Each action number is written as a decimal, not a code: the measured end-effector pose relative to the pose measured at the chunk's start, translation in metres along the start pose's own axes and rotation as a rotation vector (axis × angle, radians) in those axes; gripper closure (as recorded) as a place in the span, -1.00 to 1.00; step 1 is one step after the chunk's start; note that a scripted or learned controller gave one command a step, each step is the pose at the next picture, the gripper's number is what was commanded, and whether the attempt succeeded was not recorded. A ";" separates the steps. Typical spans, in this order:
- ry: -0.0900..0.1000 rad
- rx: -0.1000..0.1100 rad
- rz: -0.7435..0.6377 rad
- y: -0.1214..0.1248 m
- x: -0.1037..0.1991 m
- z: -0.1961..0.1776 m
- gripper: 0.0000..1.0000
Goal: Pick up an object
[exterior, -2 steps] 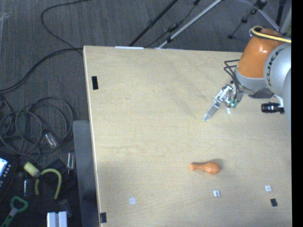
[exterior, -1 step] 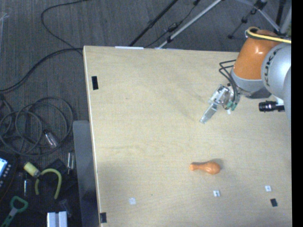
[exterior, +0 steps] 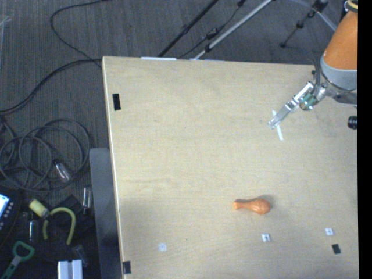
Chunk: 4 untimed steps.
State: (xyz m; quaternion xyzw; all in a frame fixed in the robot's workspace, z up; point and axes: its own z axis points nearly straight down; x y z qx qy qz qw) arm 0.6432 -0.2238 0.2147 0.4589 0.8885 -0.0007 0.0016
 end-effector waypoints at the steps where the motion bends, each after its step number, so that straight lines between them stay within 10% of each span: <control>1: 0.001 0.003 0.009 0.021 -0.013 0.131 -1.00; 2: 0.002 -0.001 -0.366 0.045 0.023 0.130 -1.00; 3: 0.001 0.002 0.254 0.009 0.012 0.037 -1.00; 4: 0.001 0.004 0.236 0.021 -0.013 0.132 -1.00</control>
